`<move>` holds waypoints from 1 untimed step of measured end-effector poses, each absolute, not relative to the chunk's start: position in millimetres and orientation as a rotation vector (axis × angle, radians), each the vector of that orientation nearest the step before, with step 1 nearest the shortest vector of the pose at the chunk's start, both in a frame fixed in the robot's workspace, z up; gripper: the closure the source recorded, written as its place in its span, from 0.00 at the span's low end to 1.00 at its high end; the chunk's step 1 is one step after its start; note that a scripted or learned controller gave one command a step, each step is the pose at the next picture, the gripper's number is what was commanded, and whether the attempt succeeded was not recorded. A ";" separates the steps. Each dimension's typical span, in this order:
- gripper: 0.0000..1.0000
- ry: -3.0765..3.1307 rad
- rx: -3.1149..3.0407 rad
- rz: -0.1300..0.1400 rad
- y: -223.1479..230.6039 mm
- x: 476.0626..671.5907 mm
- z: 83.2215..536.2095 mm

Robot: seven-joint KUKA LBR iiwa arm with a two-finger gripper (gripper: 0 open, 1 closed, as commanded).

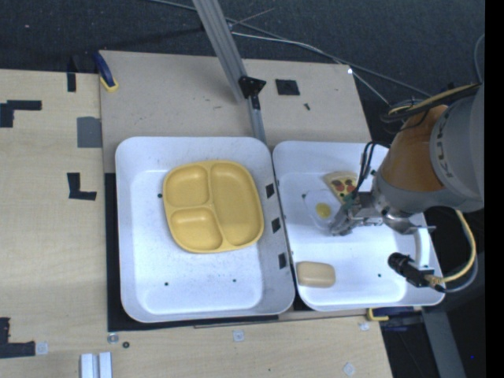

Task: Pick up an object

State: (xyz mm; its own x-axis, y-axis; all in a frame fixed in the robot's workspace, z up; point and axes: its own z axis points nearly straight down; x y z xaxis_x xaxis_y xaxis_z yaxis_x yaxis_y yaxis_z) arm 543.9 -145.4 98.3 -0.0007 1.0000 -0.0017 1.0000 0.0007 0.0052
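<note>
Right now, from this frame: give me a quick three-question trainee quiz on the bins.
1. True or false: the yellow divided plate lies in the left bin.
2. Which sits nearest the right bin's front edge? A) tan soap-like block B) small yellow piece C) pizza-slice toy
3. Fill in: the pincer is over the ____ bin.

Key: 1 true; 2 A; 3 right.
</note>
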 end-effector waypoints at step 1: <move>1.00 2.223 2.218 0.002 -135.5 540.0 151.4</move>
State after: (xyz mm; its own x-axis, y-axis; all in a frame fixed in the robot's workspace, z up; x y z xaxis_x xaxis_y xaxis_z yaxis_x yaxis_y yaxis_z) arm 540.0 -135.5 151.4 -0.0019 1.0000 -0.0001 1.0000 0.0019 0.0017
